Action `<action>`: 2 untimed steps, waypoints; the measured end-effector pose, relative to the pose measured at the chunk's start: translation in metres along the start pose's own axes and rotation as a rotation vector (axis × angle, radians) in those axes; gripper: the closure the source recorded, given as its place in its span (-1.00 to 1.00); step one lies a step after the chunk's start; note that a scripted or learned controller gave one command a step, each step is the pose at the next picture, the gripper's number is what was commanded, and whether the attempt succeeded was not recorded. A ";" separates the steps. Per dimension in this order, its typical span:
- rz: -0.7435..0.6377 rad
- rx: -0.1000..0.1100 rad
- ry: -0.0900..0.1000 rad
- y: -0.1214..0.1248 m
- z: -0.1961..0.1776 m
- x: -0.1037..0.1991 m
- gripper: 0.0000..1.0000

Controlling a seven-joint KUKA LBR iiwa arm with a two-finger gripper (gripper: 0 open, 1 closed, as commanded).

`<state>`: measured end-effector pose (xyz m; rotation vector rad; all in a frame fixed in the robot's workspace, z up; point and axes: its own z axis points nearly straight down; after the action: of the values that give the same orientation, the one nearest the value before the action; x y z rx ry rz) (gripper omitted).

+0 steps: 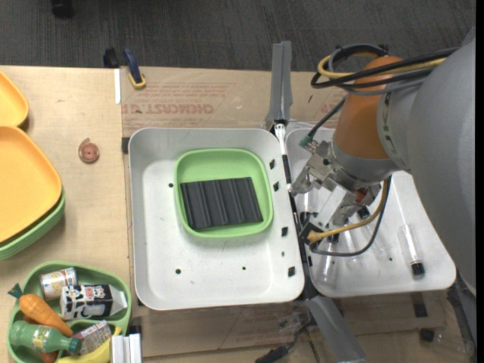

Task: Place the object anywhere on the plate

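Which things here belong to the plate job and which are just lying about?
Part of the job:
green plate in the left bin
dark ribbed slab lying on that plate
arm over the right bin

Lying about:
clear tube in the right bin
yellow plates
bowl of toy food
small pink disc

A green plate [223,193] sat in the left white bin [151,225], a dark ribbed slab [224,203] lying on it; the arm [363,127] hung over the right bin [431,267], where a small clear tube [410,249] lay near its right side.
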<state>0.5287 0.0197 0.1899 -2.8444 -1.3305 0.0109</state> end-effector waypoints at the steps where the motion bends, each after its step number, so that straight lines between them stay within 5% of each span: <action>1: 0.062 -0.001 0.001 -0.056 0.000 0.054 -1.00; 2: 0.060 0.000 -0.005 -0.056 -0.008 0.052 1.00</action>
<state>0.5195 0.0954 0.1977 -2.8853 -1.2447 0.0180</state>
